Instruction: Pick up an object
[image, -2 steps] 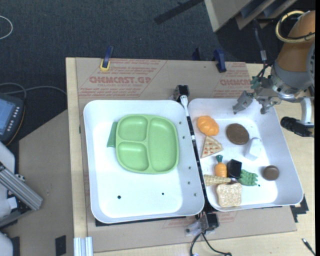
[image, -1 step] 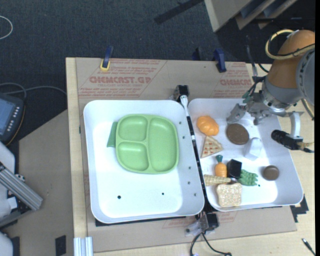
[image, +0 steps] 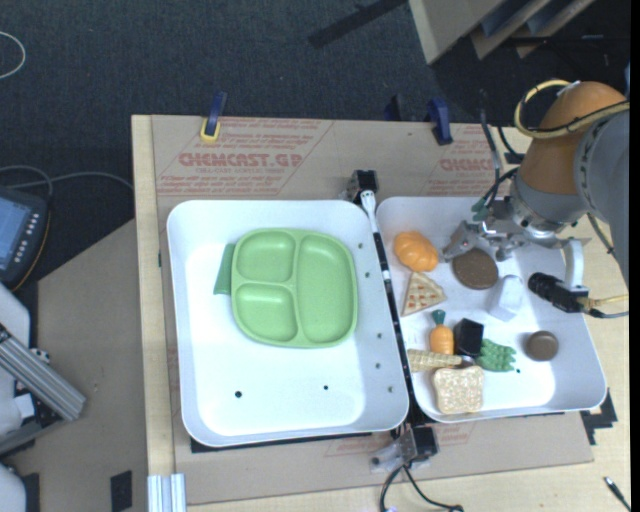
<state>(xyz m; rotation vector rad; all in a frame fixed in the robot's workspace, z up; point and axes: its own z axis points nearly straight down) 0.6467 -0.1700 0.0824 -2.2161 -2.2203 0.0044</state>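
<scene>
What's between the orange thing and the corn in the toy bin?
In the camera view, a pizza slice and a small carrot lie between the orange piece and the corn.

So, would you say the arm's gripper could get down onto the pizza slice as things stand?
Probably yes. The pizza slice lies flat in the right bin with nothing on top of it; the orange fruit and carrot sit close by. The gripper is nearby, over the brown disc.
</scene>
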